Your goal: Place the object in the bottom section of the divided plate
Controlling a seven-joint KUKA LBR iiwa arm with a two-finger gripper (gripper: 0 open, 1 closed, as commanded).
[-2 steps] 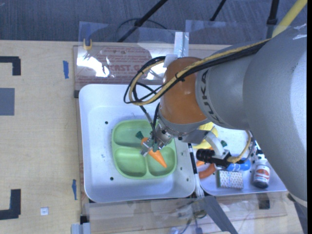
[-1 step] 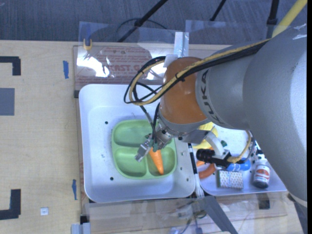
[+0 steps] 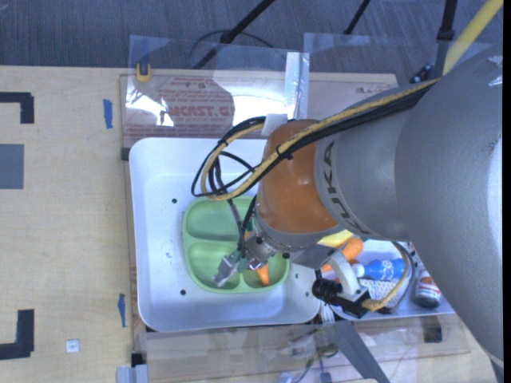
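The grey arm (image 3: 415, 158) reaches in from the right, claw (image 3: 238, 266) pointing down-left.

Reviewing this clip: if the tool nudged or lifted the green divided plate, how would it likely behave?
The green divided plate looks like thin moulded plastic, so probably light and stiff. It lies flat on the smooth floor of the white bin, so a sideways nudge from the tool would likely slide it rather than tip it. Its low, rounded rim offers little to pinch; a grasp might slip.

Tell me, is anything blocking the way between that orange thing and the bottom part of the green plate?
Nothing visible blocks it. The orange object already sits low over the bottom section of the green divided plate, right beside the tool. Whether the tool is gripping it cannot be told from here.
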